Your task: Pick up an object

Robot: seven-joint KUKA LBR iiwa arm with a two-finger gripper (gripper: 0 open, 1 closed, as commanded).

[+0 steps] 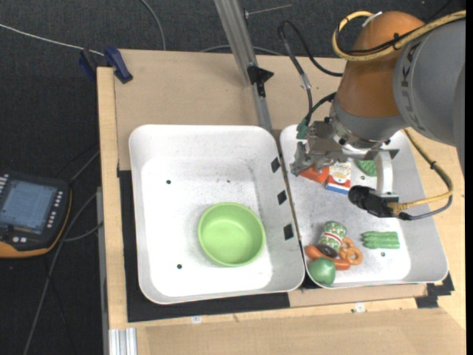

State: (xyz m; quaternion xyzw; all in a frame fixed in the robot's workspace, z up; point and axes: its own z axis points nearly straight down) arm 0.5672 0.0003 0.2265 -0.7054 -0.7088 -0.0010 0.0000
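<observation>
My gripper (310,163) hangs low over the upper left part of the right bin (414,268), under the orange band of the arm. Right beside it lie a red and white box (336,177) and a green item (366,166), partly covered by the wrist. Toward the front of that bin sit a green apple (322,271), an orange ring piece (347,254), a round multicoloured toy (333,233) and a green pea pod (380,239). The wrist hides the fingertips.
The left bin (155,150) holds a light green bowl (231,234). A metal post (240,32) rises behind the bins. A black cable plug (373,200) hangs off the wrist over the right bin. A teach pendant (29,213) lies at far left.
</observation>
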